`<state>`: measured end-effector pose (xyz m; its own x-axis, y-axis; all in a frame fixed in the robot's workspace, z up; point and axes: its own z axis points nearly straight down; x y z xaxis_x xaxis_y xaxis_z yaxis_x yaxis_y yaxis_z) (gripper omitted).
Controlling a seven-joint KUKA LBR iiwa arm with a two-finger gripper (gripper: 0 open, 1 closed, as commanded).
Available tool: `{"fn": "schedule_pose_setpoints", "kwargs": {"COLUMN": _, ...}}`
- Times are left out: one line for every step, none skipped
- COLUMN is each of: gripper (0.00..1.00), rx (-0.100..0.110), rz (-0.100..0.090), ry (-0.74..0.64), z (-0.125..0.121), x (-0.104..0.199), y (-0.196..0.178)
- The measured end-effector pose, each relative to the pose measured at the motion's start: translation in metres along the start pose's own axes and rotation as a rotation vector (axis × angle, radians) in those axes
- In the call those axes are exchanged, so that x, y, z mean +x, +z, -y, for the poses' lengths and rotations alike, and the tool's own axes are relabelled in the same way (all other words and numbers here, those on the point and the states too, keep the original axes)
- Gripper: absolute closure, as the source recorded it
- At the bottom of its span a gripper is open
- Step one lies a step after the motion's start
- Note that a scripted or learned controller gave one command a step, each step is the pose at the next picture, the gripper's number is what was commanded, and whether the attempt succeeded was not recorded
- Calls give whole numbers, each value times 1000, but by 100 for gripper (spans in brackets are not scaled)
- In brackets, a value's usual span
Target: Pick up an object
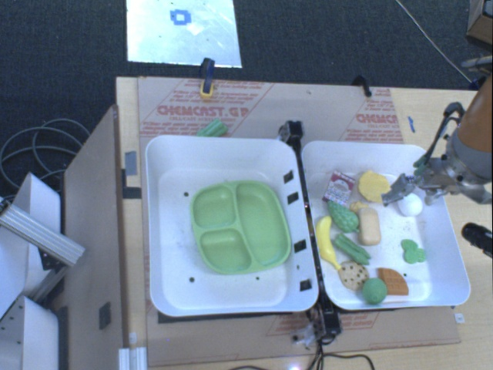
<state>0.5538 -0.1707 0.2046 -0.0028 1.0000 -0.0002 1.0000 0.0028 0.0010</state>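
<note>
White smooth egg-shaped object sits in right shallow white bin, directly under grey two-finger gripper. Jaws spread apart, straddling it, not lifted. Yellow plastic banana lies nr bin's left wall.

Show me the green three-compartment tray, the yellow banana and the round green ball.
green three-compartment tray point(240, 227): camera view, on the central divider ridge.
yellow banana point(326, 242): camera view, on the middle of its curve.
round green ball point(375, 290): camera view, on its top centre.
</note>
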Motion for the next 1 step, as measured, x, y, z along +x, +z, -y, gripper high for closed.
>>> {"fn": "schedule_pose_setpoints", "kwargs": {"gripper": 0, "rx": -14, "rz": 5, "ry": -1, "z": 13, "x": -24, "y": 103}}
